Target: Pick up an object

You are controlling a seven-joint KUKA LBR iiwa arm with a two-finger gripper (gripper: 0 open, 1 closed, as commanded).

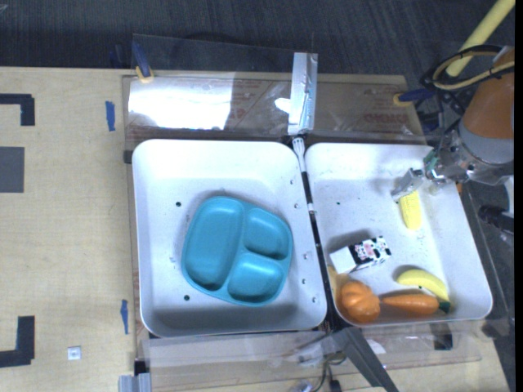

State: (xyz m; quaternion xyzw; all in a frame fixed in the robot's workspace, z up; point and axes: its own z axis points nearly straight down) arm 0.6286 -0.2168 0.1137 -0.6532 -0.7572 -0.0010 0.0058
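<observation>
The right bin (458, 219) holds several items. A small yellow piece (411, 211) lies near its upper right. A white and black box (360, 255) sits in the middle. An orange round fruit (359, 300), a carrot (409, 304) and a banana (423, 282) crowd the front edge. My gripper (414, 183) hangs low at the bin's upper right, directly over the top end of the yellow piece. The grey wrist and orange band (494, 109) rise behind it.
The left bin (155, 219) carries a blue divided plate (237, 249). A clear plastic sheet and a metal divider (303, 92) stand behind the bins. Yellow and black cables (470, 55) loop by the arm at the top right.
</observation>
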